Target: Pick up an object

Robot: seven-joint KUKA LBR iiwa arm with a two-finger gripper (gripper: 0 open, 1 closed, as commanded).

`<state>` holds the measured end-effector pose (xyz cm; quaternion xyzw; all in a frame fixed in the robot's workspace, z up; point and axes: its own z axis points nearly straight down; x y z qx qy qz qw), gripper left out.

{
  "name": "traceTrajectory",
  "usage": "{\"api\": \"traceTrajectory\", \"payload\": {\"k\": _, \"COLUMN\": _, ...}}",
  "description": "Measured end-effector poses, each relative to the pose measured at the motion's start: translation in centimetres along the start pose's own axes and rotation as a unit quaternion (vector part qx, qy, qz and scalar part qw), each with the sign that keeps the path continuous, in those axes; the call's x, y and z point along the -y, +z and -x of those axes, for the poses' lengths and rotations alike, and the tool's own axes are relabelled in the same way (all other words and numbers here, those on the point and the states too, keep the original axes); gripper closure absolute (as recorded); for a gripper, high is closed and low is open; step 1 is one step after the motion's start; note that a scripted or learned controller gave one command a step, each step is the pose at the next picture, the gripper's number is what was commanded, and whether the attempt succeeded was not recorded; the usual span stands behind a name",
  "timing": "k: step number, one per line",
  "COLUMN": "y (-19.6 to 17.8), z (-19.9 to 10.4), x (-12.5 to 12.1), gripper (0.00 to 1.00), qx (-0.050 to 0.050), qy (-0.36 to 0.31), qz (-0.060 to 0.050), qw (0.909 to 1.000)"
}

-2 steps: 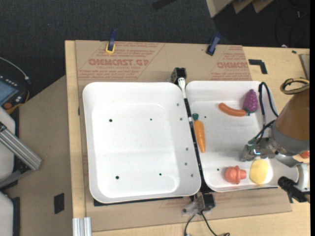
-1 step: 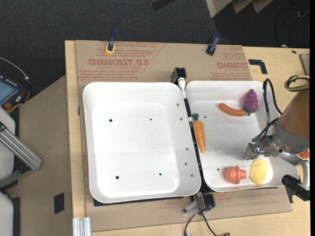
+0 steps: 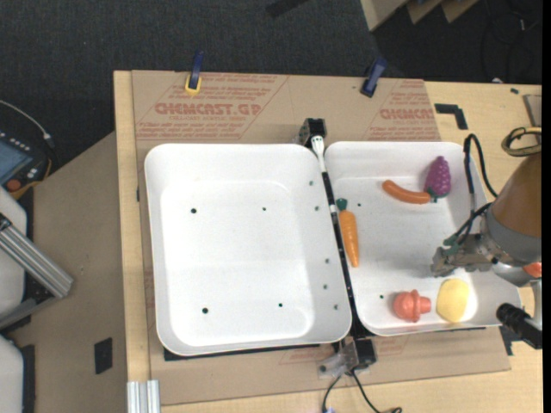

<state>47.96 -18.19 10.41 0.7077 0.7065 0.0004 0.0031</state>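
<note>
The right bin (image 3: 379, 157) holds several toy foods. A carrot (image 3: 348, 236) lies along its left wall. An orange sausage-shaped piece (image 3: 405, 194) and a purple bunch of grapes (image 3: 437, 176) sit near the back. A red piece (image 3: 411, 305) and a yellow lemon (image 3: 454, 300) rest at the front. My gripper (image 3: 454, 261) reaches in from the right and hangs just behind and above the lemon, with nothing visibly held.
The left bin (image 3: 172, 170) stands beside the right one on a cardboard sheet (image 3: 258, 101) held by clips. The arm's orange band (image 3: 523, 205) covers the right bin's right wall. Cables run along that side.
</note>
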Motion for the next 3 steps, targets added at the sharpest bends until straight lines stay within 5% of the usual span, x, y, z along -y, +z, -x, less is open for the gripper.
{"api": "traceTrajectory", "payload": {"k": 1, "y": -1.0, "z": 0.0, "x": 0.0, "gripper": 1.00, "qx": 0.001, "qy": 0.001, "qz": 0.001, "qw": 1.0000}}
{"api": "traceTrajectory", "payload": {"k": 2, "y": -12.8, "z": 1.1, "x": 0.0, "gripper": 1.00, "qx": 0.000, "qy": -0.001, "qz": -0.001, "qw": 1.0000}}
{"api": "traceTrajectory", "payload": {"k": 3, "y": -13.6, "z": 1.0, "x": -0.1, "gripper": 1.00, "qx": 0.000, "qy": -0.002, "qz": 0.000, "qw": 1.0000}}
